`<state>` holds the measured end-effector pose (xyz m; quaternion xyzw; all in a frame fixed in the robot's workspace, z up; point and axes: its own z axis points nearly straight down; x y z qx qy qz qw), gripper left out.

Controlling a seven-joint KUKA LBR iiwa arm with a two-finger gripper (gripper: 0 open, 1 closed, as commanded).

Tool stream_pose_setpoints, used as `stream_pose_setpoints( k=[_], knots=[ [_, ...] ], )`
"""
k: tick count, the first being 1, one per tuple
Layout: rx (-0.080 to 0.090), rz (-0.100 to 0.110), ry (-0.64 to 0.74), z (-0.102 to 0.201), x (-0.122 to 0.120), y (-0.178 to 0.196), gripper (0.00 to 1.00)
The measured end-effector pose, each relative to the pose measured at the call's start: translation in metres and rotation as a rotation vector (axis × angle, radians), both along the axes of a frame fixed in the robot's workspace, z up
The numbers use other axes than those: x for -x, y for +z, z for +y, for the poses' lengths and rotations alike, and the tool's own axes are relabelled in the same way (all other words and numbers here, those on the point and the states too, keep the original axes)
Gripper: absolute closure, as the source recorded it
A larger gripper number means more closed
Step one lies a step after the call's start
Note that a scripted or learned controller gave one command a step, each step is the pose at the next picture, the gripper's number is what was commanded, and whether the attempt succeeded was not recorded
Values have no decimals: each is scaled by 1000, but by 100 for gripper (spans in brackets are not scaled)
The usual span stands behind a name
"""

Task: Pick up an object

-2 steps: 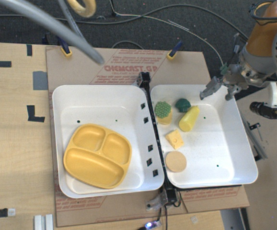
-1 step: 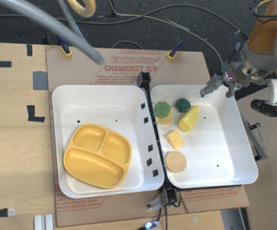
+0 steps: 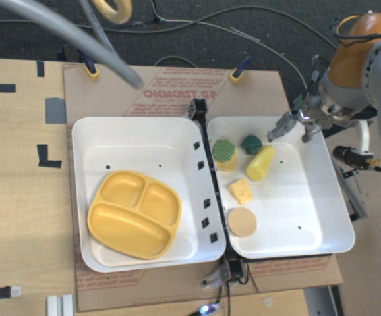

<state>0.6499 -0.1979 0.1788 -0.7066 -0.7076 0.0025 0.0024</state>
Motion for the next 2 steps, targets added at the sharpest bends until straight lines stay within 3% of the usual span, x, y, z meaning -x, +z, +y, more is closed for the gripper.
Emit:
stream_pose_setpoints(
  k=[1,2],
  knots=[
    [-1,2,0,4,10,-60,0],
    [1,-4,0,4,10,-97,0]
  ],
)
